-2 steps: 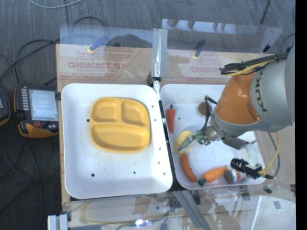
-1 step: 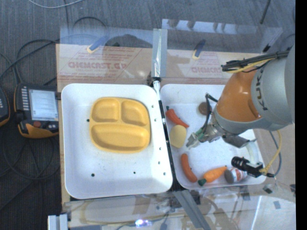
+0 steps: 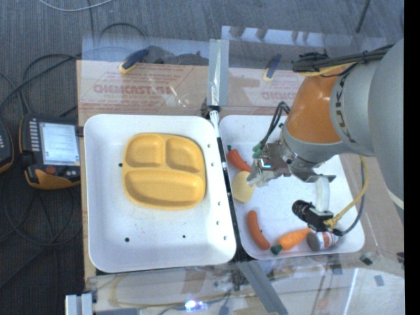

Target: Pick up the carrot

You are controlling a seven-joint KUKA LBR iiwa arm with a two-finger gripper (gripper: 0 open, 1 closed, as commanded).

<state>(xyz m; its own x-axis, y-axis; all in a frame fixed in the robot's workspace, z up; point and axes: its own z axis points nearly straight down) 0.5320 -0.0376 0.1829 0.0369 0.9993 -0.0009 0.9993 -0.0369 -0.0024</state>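
grey carpet with loose cables runs around the bench [image 3: 151, 87], which carries two white bins. left bin [image 3: 105, 235] has a yellow divided tray [image 3: 164, 169] sitting in its middle. right bin [image 3: 351, 238] is where the arm [image 3: 328, 113] hangs, gripper [image 3: 262, 169] low near the bin's left edge, right by a pale round thing [image 3: 242, 188]; can't tell its state from this angle. carrot [image 3: 293, 239] lies along the right bin's front edge, leafy end pointing left, well apart from the gripper. a sausage [image 3: 256, 230] lies just left of it, another orange piece [image 3: 237, 159] by the left wall.
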